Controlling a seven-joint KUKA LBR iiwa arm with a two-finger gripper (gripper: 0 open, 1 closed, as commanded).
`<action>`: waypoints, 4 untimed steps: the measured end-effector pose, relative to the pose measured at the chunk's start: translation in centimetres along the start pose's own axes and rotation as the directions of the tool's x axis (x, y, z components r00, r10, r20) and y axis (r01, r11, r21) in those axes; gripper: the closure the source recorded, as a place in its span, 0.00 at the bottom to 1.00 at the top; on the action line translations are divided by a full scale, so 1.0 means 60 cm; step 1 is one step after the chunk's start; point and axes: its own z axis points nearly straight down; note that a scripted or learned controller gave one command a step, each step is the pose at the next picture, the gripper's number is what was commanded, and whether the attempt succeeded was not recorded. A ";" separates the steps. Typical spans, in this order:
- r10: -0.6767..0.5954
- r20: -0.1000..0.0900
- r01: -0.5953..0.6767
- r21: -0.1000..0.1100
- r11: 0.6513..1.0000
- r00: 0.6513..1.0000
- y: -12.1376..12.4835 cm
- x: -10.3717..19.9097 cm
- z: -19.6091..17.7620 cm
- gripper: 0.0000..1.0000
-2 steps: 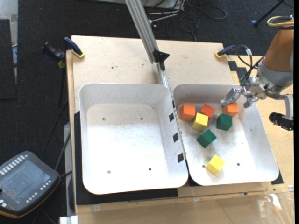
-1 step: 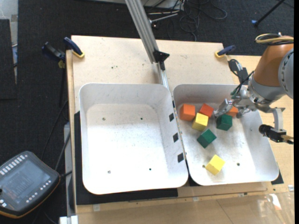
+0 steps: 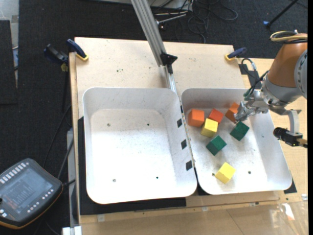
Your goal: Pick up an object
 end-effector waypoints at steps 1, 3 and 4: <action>-0.002 0.001 0.002 -0.006 1.000 1.000 -0.001 0.008 -0.105 1.00; -0.003 0.002 0.003 -0.006 1.000 1.000 -0.003 0.006 -0.300 1.00; -0.007 -0.003 0.007 0.004 1.000 1.000 -0.006 0.098 -0.275 1.00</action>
